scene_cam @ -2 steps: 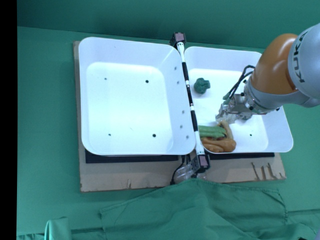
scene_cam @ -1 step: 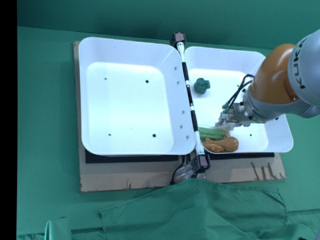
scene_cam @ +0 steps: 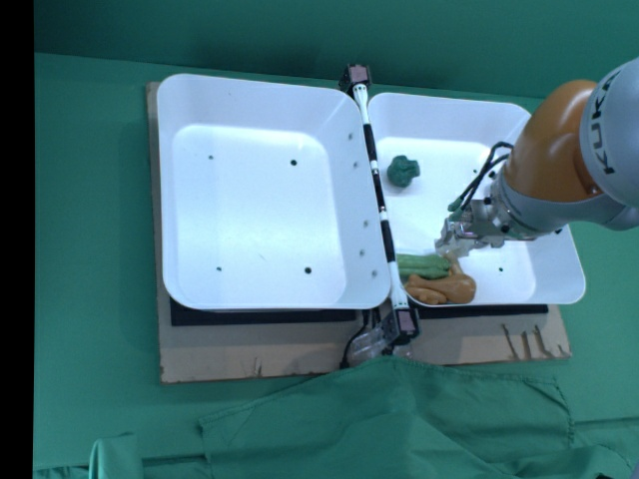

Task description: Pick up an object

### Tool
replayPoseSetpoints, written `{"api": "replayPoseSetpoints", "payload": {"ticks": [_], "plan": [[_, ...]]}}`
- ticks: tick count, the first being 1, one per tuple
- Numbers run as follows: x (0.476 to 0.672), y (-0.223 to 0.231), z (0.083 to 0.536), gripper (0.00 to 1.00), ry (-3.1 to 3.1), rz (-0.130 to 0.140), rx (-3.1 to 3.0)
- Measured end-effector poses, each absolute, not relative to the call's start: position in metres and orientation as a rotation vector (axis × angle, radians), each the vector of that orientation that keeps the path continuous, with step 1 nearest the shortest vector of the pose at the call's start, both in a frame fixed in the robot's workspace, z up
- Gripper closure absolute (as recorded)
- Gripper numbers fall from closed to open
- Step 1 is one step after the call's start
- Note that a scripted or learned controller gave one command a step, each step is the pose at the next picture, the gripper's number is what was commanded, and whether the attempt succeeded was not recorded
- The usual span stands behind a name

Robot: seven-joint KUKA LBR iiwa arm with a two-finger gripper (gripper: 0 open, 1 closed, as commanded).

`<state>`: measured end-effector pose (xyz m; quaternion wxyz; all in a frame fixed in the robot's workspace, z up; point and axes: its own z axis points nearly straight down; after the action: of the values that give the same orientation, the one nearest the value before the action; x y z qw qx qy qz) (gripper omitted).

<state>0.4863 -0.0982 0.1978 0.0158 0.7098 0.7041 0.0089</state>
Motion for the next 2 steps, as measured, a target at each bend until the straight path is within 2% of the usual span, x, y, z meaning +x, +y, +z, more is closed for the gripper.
{"api": "replayPoseSetpoints", "payload": {"ticks": [1,2], "plan": [[0.487,-0.099,0.209,1.00,2.182,0.032,2.208],[0.473,-0.101,0.229,1.00,2.202,0.022,2.208]]}}
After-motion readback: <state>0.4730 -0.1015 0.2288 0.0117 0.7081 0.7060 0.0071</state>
